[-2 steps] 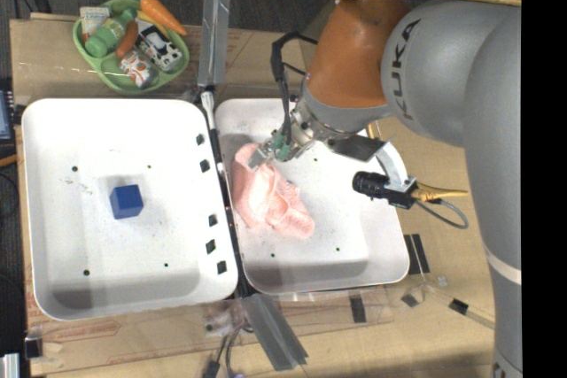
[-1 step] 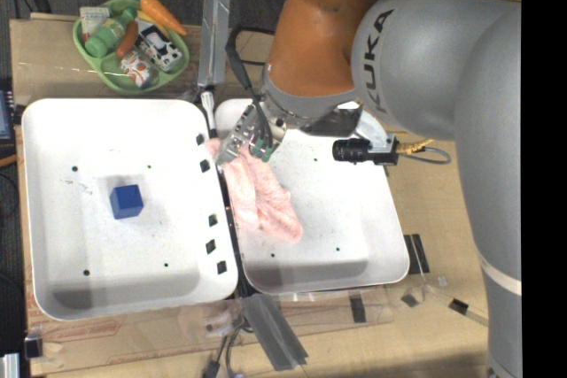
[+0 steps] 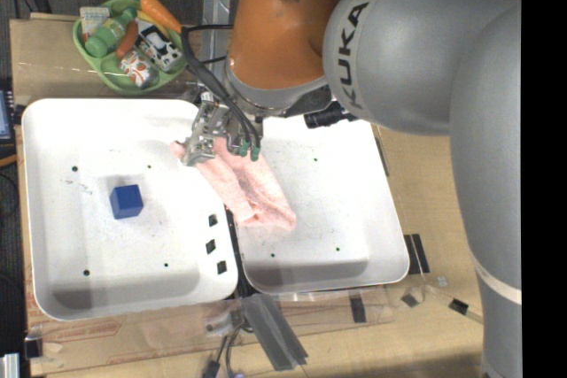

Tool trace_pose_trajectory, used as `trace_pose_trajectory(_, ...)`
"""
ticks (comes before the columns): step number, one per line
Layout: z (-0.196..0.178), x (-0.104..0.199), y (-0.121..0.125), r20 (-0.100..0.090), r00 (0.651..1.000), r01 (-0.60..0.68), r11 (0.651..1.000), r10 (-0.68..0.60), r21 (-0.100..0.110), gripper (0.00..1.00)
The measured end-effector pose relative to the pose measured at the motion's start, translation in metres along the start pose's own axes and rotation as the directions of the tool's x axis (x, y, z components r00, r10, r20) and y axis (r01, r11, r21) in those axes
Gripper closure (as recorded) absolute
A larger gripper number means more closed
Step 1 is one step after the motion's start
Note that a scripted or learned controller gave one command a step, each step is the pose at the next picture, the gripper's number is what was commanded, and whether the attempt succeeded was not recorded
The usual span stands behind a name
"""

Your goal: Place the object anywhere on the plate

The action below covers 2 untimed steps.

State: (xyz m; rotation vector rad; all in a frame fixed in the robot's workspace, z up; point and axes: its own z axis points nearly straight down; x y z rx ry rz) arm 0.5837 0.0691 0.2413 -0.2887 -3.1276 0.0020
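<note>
At the far left, the left bin is seen resting on the table, and a blue cube lies on its floor, left of centre and well apart from everything else. Small dark dots are scattered over the floor of that bin. Behind it, near the top left, a green bowl is set on the table; it is filled with toy food, among which a carrot and a green bottle can be made out.

Further right, a pink cloth is draped across the ridge where the two bins meet. Its upper end lies over the inner edge of the left bin and its longer part runs down at a slant into the right bin. No plate can be told apart from the bins.

The claw is seen directly over the upper end of the cloth, touching or just above it; whether cloth is caught in it cannot be told, nor can it be told whether the claw is open or closed.

To the right, the arm with its orange band covers the back of the right bin.
</note>
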Motion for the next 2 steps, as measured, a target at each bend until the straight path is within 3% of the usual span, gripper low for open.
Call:
trace_pose_trajectory(1,0.0046,0.0019,0.0507,0.004,0.982,0.189,0.982,-0.189,-0.001,1.0)
trace_pose_trajectory(2,0.0046,0.0019,0.0506,0.004,0.982,0.189,0.982,-0.189,-0.001,0.0)
